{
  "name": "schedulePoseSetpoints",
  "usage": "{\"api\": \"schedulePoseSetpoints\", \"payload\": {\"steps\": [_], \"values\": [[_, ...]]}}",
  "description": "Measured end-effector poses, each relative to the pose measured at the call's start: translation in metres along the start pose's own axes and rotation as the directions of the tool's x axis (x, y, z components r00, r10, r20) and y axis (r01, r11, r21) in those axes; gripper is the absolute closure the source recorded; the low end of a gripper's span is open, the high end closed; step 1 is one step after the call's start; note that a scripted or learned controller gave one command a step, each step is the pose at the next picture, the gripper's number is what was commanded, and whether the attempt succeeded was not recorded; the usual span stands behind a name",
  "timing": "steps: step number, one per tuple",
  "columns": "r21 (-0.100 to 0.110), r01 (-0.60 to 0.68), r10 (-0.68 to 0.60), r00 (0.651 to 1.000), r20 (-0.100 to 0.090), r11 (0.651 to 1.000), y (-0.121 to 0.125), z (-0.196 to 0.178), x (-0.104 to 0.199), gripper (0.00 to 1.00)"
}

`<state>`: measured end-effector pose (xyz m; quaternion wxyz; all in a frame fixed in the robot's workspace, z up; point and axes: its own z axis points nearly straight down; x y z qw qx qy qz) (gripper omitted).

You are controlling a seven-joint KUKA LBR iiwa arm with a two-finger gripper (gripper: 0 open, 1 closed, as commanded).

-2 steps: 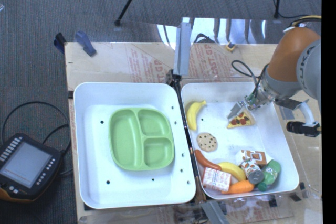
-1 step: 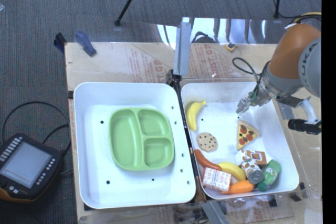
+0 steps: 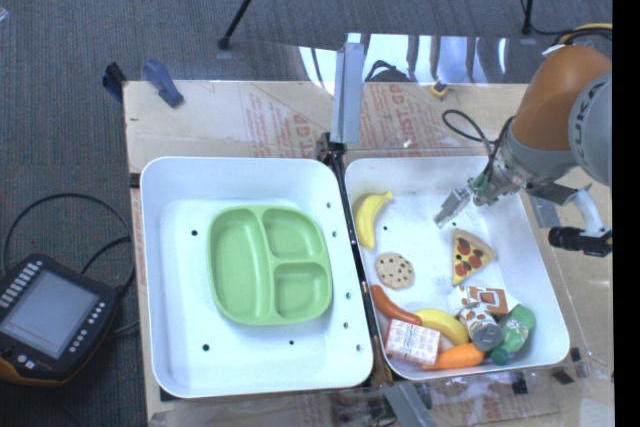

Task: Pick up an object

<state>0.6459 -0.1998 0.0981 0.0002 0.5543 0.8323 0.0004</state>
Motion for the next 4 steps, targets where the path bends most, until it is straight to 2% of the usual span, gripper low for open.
{"api": "schedulePoseSetpoints", "payload": {"steps": [1,2,3,4], "values": [[0.001,0.019,-0.019,1.0,-0.002,1.0,-0.054,0.011,0.009,0.0],[0.003,-0.117,0.117,0.993,-0.003,0.993,-0.055,0.011,0.049,0.0],[0.003,-0.121,0.121,0.993,-0.005,0.993,-0.055,0.002,0.048,1.0],[0.004,-0.122,0.122,0.993,-0.005,0.993,-0.055,0.002,0.047,0.0]]}}
